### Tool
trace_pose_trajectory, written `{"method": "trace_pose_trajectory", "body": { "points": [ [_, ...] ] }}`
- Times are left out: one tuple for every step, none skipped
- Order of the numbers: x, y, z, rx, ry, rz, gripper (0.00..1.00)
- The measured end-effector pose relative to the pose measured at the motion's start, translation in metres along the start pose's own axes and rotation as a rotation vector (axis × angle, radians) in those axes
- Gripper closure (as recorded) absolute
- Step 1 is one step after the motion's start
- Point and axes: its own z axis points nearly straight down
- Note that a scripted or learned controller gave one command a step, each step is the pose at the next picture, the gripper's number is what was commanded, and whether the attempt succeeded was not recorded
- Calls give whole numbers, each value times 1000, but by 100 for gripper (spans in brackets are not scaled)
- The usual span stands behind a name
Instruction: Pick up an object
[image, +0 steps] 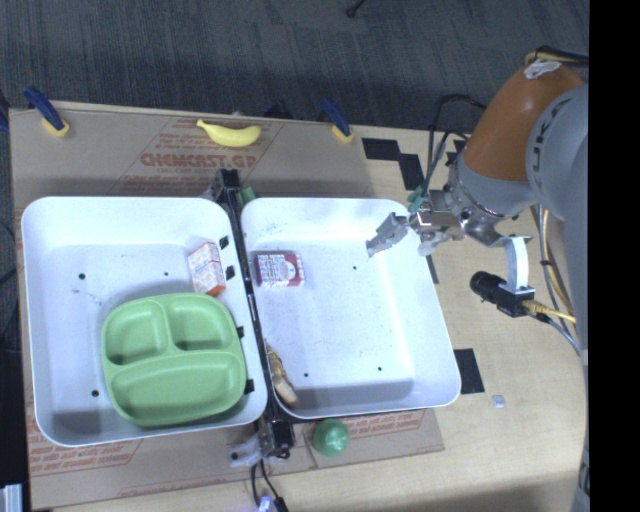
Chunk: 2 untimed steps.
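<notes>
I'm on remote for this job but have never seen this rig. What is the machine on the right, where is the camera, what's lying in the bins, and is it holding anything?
One fixed camera looks down at a slant on a bench with two white bins. The grey and orange arm reaches in from the right; its gripper hovers over the right bin's upper right corner with nothing seen in it. The left bin holds a green divided tray and a small carton. The right bin holds a red packet. Outside lie a yellow banana and a green ball.

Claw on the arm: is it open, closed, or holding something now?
Claw: cannot be told; it sits over the right bin's upper right corner.
</notes>
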Motion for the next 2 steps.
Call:
{"method": "trace_pose_trajectory", "body": {
  "points": [
    [46,-53,75,2,1,-1,0],
    [32,10,139,0,-1,-4,0]
  ]
}}
